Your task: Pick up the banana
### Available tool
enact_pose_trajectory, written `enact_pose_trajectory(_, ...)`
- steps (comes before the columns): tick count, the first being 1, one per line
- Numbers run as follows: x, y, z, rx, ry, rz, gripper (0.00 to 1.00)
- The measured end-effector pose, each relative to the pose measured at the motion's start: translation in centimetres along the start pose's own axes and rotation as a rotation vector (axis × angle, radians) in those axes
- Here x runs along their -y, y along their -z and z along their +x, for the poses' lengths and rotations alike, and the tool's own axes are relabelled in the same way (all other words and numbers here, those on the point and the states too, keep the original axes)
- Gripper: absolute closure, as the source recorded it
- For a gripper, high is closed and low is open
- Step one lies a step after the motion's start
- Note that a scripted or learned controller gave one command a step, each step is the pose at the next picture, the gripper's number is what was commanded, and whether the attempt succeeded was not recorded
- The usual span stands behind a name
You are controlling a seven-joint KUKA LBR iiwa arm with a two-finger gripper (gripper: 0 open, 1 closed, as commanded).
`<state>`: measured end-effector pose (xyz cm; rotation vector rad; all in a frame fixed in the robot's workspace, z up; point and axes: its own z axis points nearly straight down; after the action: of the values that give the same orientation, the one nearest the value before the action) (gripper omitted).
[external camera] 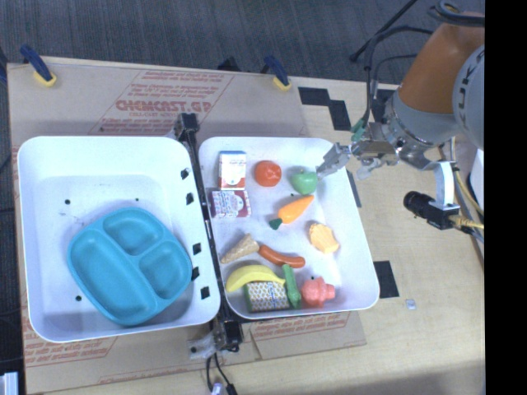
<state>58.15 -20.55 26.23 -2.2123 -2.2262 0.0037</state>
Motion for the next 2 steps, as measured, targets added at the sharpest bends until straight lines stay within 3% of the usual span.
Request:
enact_pose_trajectory(1, 2.0, -14.9, 6.3, -0.002, -0.048, 0.003, 0.0)
enact_pose_trajectory(2, 4.0, -7.1, 11.8, 0.0, 0.126, -0.001, 0.0)
